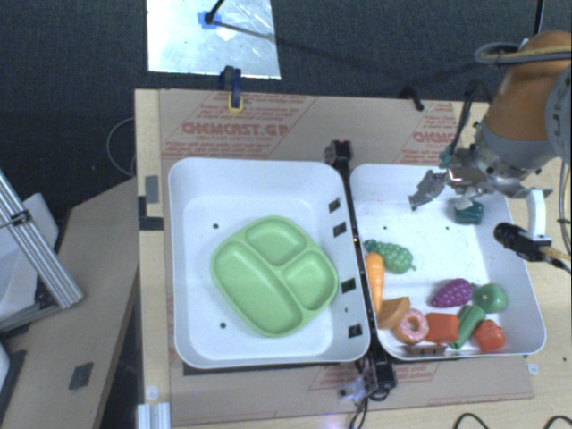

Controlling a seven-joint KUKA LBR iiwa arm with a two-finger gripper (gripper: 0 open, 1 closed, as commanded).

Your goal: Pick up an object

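Note:
My gripper [447,200] hangs over the far part of the right bin [420,231], its fingers spread open with nothing between them. One grey finger [427,190] points down-left; a teal-tipped part [466,210] sits just right of it. Toy food lies nearer the front of this bin: a green leafy piece [391,256], an orange carrot [374,275], a pink donut [413,326], purple grapes [452,291], a green pepper [490,298] and a red piece [488,335]. All of them lie apart from the gripper, well in front of it.
The left bin [206,204] holds a green divided plate [274,275]. Black clips [340,153] sit along the wall between the bins. A black part of the arm [518,239] overhangs the right bin's right rim. A foil sheet [213,25] lies behind the bench.

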